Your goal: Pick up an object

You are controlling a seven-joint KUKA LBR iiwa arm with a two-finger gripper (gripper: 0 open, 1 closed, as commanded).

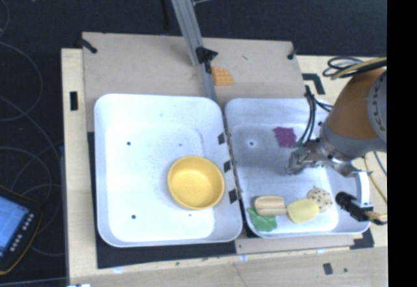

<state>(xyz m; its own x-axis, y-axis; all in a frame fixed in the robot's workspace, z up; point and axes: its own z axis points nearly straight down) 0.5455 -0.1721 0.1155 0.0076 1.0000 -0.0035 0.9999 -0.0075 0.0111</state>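
My gripper (298,163) hangs low over the middle of the right bin (260,123), just below a flat purple piece (285,135) on the bin floor. Nothing shows between its fingers. Along the bin's front edge lie a tan bread-like roll (270,205), a yellow lemon-shaped piece (303,210), a speckled cookie (319,198) and a green leaf-like scrap (262,220). A yellow bowl (195,182) sits in the left bin (130,123), near its front right corner.
A grey metal strut (184,9) slants down from the top to the gap between the bins. An orange waffle-like tile (222,77) lies on the cardboard behind the bins. A tablet (14,227) rests at the lower left.
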